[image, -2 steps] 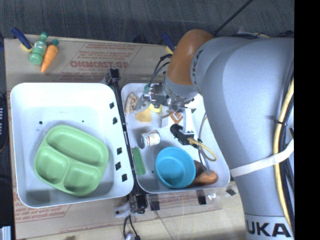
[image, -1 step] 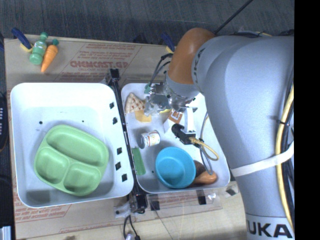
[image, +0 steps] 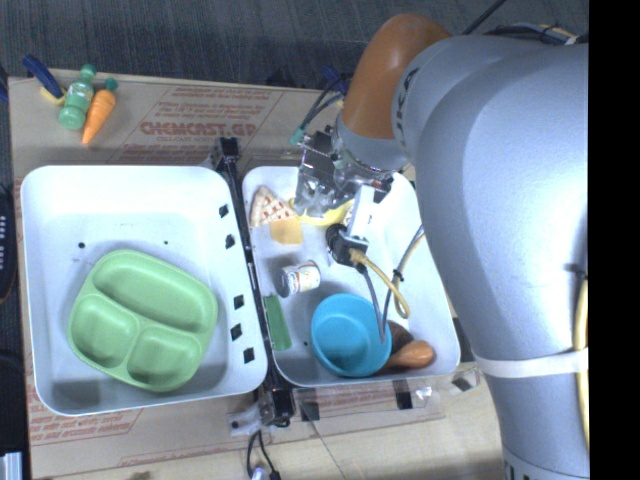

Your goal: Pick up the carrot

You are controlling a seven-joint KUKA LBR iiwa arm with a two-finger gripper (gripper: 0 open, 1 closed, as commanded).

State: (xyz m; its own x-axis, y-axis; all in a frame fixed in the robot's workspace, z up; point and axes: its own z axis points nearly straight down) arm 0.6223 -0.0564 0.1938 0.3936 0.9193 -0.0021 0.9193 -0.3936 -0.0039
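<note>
So the carrot (image: pixel 98 114) is sitting outside the bins, up on the cardboard tabletop (image: pixel 190 118) at the far left corner, right beside a green bottle (image: pixel 75 103). Meanwhile the gripper (image: pixel 318 190) is hanging over the right bin (image: pixel 430 298), near a yellow block (image: pixel 287 231). Honestly can't tell how it's set.

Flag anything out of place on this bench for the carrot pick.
The carrot lies outside both bins, on the cardboard at the top left beside a green bottle. The gripper is far from it, down in the right bin near the waffle slice and cheese cube.
</note>
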